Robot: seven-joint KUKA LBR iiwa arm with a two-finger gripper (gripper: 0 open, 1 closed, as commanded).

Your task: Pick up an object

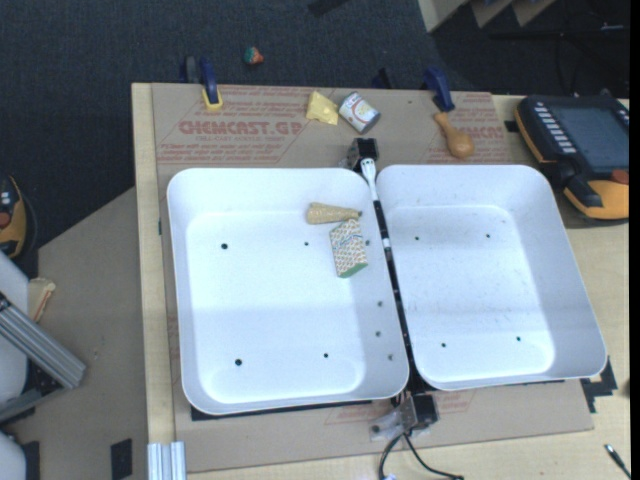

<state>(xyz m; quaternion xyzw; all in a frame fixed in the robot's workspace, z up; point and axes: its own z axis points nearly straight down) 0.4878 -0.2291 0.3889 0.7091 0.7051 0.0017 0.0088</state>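
Nothing is lifted yet: the whole pick remains. In the left bin (200, 298), toward two o'clock, a tan cone-shaped piece (331, 213) lies touching a patterned packet (348, 247) just below it. I cannot tell the tool's state.

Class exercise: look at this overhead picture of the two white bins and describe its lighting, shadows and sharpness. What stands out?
Camera view: the left bin has a shaded band across its upper half and a brighter lower half; the right bin is lit more evenly, its speckles visible; the tan cone-shaped object and patterned packet are slightly soft; no strong glare on either bin; the dark floor looks grainy.
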